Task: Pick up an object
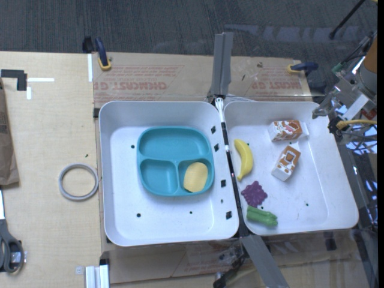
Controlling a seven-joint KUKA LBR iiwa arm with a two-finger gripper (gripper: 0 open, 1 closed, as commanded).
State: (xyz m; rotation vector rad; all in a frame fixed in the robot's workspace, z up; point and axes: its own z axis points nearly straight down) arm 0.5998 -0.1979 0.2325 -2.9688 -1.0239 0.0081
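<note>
Pick not yet begun
Gripper (333,108) hung at right bin (336,218) rim, finger state could not be told; banana (243,158), cartons, grapes and pepper lay untouched inside

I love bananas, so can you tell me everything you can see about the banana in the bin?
The banana is small, smooth and plain yellow, like a plastic toy. It curves gently and lies flat on the floor of the right bin, close to the wall shared with the other bin, its length running up and down the picture. Nothing touches it; the purple grapes lie just below, apart.
</note>
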